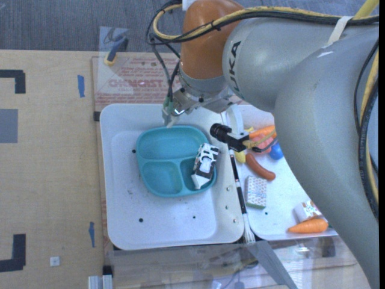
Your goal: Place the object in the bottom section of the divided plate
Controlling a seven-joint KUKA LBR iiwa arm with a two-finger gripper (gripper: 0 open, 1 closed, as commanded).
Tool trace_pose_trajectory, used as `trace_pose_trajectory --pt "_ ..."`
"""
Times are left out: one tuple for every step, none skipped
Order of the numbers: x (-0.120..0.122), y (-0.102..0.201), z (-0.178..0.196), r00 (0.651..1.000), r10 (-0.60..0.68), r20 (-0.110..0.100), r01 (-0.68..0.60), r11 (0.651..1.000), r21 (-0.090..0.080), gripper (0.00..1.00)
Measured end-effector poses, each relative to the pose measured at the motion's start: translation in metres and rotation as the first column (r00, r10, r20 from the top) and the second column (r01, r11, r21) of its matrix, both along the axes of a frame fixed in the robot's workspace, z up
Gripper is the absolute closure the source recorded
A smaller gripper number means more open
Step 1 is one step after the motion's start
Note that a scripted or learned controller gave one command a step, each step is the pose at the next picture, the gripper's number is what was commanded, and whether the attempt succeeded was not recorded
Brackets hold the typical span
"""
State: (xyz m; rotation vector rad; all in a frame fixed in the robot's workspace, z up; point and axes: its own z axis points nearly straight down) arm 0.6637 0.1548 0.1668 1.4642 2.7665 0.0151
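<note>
One small black-and-white object (205, 163) sits between the open fingers of the gripper (204, 164), over the right side of the blue plate (162, 155), mid-frame. Dropped here, it could land in the wrong section.

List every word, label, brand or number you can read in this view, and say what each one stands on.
"KUKA": reads in part, in dark letters running up the grey arm.
Faded red print on the board behind the left bin: too blurred to read.
Printed label on the small packet in the right bin: too small to read.
Black and white object in the divided plate: no legible text.
</note>
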Motion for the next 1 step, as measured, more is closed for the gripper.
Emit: trace_pose_trajectory --pt "0.0038 -0.0438 -0.0015 0.958 0.286 -0.012 -0.286 0.958 -0.004 1.00"
